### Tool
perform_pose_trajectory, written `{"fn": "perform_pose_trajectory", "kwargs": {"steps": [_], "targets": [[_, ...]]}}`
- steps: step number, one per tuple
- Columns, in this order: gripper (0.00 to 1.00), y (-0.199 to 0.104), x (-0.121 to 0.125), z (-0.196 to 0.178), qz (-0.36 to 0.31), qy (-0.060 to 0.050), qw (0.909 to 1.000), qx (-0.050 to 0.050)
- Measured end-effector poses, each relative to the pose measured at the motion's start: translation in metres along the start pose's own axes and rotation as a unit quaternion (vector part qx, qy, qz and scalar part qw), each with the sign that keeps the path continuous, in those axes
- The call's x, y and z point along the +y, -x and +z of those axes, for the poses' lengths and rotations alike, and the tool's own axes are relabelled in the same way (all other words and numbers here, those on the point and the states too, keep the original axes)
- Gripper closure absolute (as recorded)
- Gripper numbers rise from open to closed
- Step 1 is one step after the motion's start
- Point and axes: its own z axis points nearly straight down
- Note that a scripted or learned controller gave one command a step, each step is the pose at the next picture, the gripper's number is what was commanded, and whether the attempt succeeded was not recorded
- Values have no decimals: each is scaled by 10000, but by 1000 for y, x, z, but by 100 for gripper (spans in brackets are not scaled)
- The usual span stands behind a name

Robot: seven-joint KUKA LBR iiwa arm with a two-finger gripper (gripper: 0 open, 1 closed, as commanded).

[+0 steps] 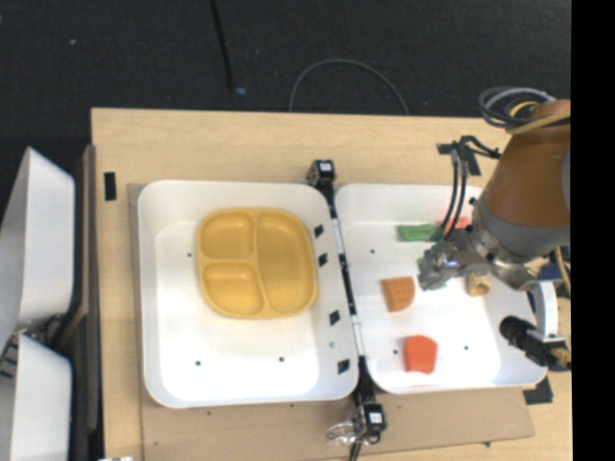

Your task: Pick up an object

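Over right bin (384, 373), claw (437, 265) beside orange block (398, 293), seemingly apart.

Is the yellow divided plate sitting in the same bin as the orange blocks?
No: the yellow divided plate lies in the left bin, while both orange blocks lie in the right bin.

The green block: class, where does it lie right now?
In the camera view, the green block lies flat in the right bin, near its far wall, beyond the orange block and close beside the gripper.
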Motion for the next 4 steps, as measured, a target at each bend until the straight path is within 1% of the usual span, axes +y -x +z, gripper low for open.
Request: {"fn": "perform_pose_trajectory", "kwargs": {"steps": [1,2,3,4], "targets": [[100,1,2,-36,-4,-17,10000,3],[100,-45,-4,-33,-14,-38,10000,13],[100,-98,-4,-15,-8,-43,10000,9],[100,-154,-9,-6,-19,-47,10000,15]]}}
